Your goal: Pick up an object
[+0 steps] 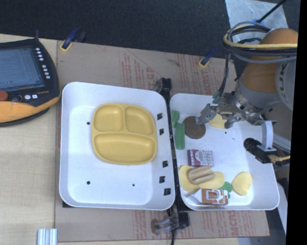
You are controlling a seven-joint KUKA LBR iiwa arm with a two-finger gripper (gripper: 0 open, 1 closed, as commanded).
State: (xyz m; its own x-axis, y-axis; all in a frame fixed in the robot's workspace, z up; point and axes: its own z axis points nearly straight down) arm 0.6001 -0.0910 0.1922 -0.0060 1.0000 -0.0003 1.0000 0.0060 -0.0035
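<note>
My gripper [217,115] hangs low over the back of the right bin [264,175], under the grey arm with its orange band [272,54]. A pale yellow item [218,123] shows partly beneath it. Just left of the gripper lie a brown round cookie [195,129] and a green strip [179,131] by the bin's left wall. Nearer the front are a purple packet [200,157], a hot dog [201,174] resting on a yellow piece, a yellow lemon-like item [242,183] and an orange carton [214,196].
The left bin [73,156] holds a yellow divided plate [125,133]. A teach pendant [20,80] lies on the bench at far left. A black part with a cable [257,150] reaches over the right bin's right side.
</note>
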